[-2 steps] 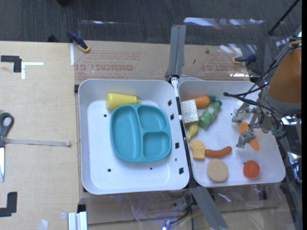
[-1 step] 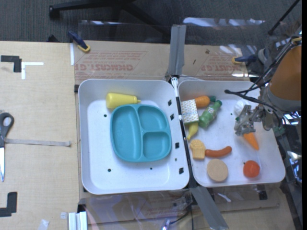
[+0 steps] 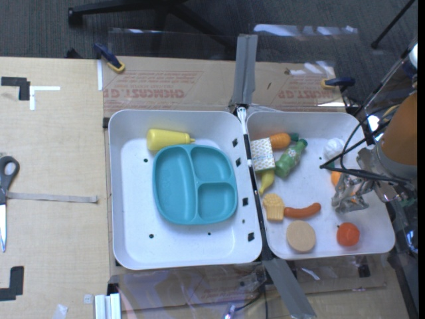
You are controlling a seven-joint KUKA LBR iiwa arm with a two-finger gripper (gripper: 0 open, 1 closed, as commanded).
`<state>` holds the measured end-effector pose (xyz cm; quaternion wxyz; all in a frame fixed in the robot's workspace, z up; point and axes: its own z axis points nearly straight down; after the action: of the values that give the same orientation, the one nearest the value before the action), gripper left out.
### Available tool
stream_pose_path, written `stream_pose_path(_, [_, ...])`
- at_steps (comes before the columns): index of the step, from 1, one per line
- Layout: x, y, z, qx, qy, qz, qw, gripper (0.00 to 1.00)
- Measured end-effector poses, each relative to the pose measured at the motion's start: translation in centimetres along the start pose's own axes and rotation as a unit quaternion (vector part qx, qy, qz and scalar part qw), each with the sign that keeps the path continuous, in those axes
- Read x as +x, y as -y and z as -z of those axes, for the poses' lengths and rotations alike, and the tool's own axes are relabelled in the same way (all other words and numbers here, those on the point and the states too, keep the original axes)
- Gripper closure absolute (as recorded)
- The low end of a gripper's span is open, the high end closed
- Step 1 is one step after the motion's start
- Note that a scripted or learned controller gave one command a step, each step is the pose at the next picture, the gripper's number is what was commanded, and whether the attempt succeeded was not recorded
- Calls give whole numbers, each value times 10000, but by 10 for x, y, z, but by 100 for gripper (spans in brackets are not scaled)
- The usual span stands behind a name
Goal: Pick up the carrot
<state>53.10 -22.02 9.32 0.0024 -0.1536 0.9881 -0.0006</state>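
The carrot [image 3: 280,139], a short orange piece with a green tip, lies near the back left of the right bin [image 3: 372,248], touching the top of a green bottle [image 3: 290,158]. My gripper [image 3: 349,195] hangs low over the right side of that bin, well right of the carrot and a little nearer the front. Nothing is visibly held in it. A small orange object [image 3: 336,176] peeks out just left of the gripper, partly hidden by cables.
In the right bin are a patterned block [image 3: 261,153], a yellow piece [image 3: 267,181], a waffle-like piece [image 3: 273,207], a sausage [image 3: 302,211], a tan disc [image 3: 301,236] and a red tomato [image 3: 348,234]. The left bin [image 3: 126,198] holds a blue divided plate [image 3: 196,183] and a yellow squash [image 3: 169,138].
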Motion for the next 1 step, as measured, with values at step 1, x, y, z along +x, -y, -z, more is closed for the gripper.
stream_pose_path(1, [-3, 0, 11, 16, 31, 5, 10000, 100])
